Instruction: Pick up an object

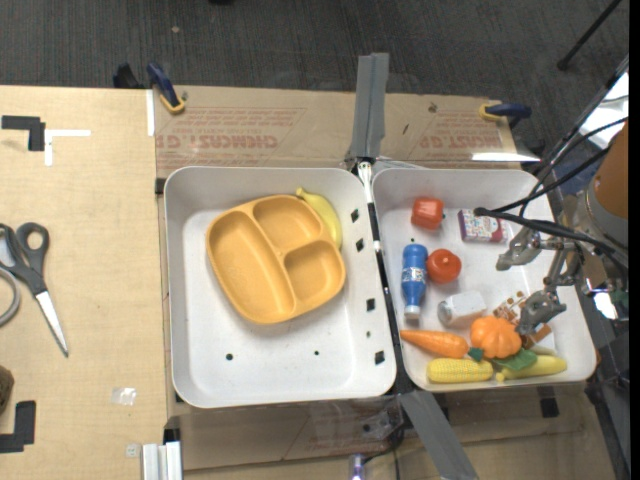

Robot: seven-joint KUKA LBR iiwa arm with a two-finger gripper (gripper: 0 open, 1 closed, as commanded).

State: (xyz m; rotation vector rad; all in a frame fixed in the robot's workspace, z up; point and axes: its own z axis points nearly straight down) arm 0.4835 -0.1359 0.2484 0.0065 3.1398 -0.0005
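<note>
My end effector (535, 283), fingers spread wide and holding nothing, hangs over the right bin (520, 180) on the desk, the toy pumpkin (496, 336) just below-left of it, with carrot (436, 342) and corn (462, 371) beyond, likely my nearest pick.

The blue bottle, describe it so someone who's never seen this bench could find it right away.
Look in the right bin, along its left side. The blue bottle lies there beside a red tomato, above the carrot. It is the bin's one blue item, with a white cap.
</note>
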